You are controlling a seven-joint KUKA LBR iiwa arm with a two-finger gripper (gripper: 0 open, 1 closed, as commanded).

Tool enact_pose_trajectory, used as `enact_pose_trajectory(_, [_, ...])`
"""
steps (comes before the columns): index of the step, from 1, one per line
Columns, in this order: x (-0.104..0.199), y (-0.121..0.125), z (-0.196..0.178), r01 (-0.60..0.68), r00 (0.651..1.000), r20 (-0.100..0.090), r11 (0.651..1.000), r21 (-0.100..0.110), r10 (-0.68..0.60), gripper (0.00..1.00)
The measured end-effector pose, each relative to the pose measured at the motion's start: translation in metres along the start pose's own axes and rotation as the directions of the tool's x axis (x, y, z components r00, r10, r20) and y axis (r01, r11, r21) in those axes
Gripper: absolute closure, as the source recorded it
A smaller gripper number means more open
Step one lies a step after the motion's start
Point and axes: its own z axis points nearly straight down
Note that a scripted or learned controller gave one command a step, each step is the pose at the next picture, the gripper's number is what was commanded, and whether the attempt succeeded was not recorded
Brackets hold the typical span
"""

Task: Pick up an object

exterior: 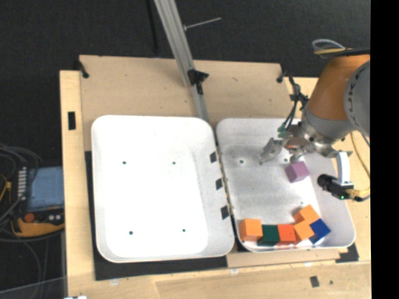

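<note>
The grey two-finger gripper [288,149] is hovering, fingers spread and empty, beside a small purple block [297,170] in the right-hand shallow white bin [249,185], risking nudging it aside

You cannot tell how the gripper [283,149] stands above the purple block [297,170]; its tips blur into the right bin [249,139]. Beside that bin, the arm [340,101] runs out past the picture's edge. The white piece [303,243] under the coloured blocks [285,230] is mostly covered.
</note>
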Motion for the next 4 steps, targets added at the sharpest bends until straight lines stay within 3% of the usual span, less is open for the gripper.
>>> enact_pose_trajectory(1, [-0.001, 0.000, 0.052, -0.002, 1.000, 0.001, 1.000, -0.003, 0.002, 0.00])
enact_pose_trajectory(2, [-0.002, 0.002, 0.038, -0.008, 1.000, 0.000, 1.000, -0.011, 0.008, 1.00])
enact_pose_trajectory(4, [0.006, -0.002, -0.067, 0.005, 1.000, 0.000, 1.000, -0.012, -0.005, 1.00])
